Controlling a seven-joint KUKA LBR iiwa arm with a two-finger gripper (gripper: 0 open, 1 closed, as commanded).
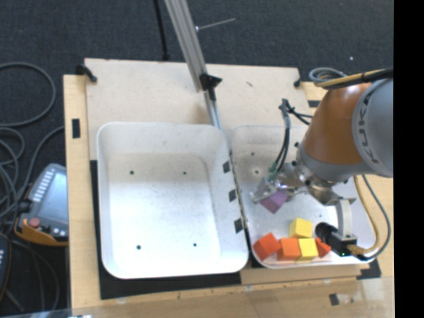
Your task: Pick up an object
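My gripper (268, 191) is low in the right bin (255, 144), near its left wall. A purple block (273, 202) sits tilted directly under and against the gripper's tip; I cannot see whether it is gripped. Along the bin's front edge lie an orange-red block (266, 245), an orange block (289, 248), two yellow blocks (301, 227) (308, 247) and a small red block (322, 248). The arm's grey and orange wrist (338, 138) covers the bin's right side.
The left bin (106, 177) stands beside the right one, their walls touching. A slanted aluminium post (189, 45) rises from behind the bins. Cables and a handheld pendant (46, 204) lie on the floor to the left.
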